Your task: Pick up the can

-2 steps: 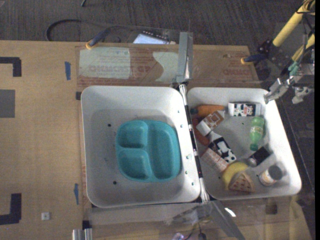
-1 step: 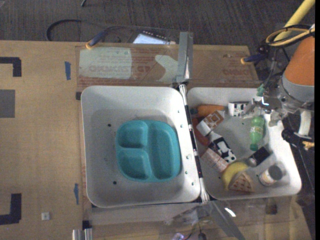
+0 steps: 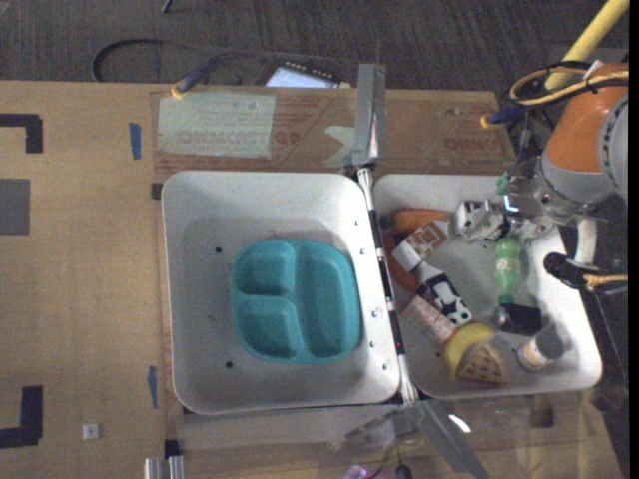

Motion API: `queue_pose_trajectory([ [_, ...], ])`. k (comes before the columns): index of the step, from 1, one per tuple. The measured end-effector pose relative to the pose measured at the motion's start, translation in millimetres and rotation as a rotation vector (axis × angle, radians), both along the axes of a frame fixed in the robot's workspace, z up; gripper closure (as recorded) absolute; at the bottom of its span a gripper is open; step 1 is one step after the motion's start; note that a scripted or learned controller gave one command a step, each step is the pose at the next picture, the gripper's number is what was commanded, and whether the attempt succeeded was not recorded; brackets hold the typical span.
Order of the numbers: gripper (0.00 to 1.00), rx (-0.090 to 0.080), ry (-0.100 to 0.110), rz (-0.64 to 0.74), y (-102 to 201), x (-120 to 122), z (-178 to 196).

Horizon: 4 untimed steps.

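clutter point(image 3: 439, 302) beside can point(image 3: 542, 349)

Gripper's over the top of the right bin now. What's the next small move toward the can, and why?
Probably shift the gripper toward the bin's near right corner before descending: it hovers at the far edge above clutter, while what looks like the can stands there, beside the green bottle.
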State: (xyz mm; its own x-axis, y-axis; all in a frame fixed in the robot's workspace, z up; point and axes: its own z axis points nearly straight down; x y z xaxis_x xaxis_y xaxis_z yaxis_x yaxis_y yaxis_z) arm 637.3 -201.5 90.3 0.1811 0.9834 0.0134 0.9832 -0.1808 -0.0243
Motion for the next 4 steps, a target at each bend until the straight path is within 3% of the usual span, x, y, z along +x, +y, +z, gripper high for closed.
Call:
queue_pose_trajectory([
  [1, 0.0, -0.001, 0.041, 0.003, 0, 17, 4],
  [2, 0.0, -0.026, 0.026, 0.127, 11, 16, -3],
  [3, 0.0, 0.015, 0.05, -0.006, 0, 21, -4],
  [4, 0.0, 0.018, 0.08, -0.25, 4, 17, -6],
])
